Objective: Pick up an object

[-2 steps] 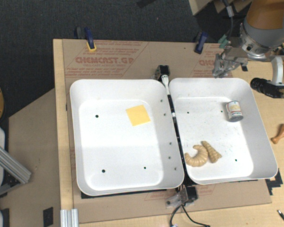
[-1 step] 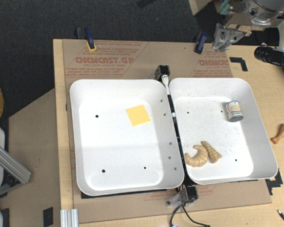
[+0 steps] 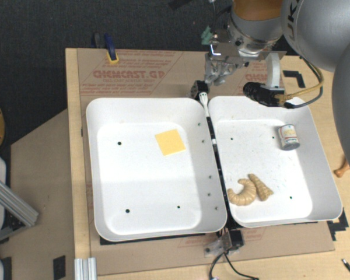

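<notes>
Three candidates logged: yellow square (image 3: 170, 142) in left bin (image 3: 99, 174), small can (image 3: 288, 136) and tan croissant pieces (image 3: 250, 191) in right bin (image 3: 315, 156); my pincer (image 3: 220, 74) hangs upper centre beyond the bins, finger state indeterminable; approach stage, I must next descend over one.

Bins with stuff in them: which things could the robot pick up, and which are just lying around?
For the job:
- yellow square in the left bin
- small can in the right bin
- tan croissant in the right bin
- tool

Just lying about:
- blue clamp
- cardboard
</notes>
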Robot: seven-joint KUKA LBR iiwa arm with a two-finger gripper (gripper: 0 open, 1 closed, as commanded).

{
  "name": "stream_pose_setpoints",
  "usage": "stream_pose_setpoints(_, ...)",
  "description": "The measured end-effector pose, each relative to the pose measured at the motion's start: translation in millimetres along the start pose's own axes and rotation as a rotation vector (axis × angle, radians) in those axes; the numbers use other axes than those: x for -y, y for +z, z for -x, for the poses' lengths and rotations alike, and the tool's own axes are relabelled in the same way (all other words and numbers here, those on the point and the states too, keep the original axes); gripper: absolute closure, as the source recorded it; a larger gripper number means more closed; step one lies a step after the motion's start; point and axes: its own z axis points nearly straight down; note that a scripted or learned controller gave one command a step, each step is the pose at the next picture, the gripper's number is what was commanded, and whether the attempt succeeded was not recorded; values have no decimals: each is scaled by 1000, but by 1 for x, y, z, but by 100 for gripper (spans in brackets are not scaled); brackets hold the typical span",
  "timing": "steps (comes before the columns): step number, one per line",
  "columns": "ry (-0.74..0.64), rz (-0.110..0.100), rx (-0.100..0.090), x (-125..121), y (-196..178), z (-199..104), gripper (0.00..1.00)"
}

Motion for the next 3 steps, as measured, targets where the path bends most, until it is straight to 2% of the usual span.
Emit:
stream_pose_setpoints(1, 4, 24, 0, -1, -124, -34, 100)
stream_pose_setpoints(2, 2, -3, 2, 7, -2, -122, 100)
stream_pose_setpoints(3, 4, 1, 3, -2, 50, -178, 100)
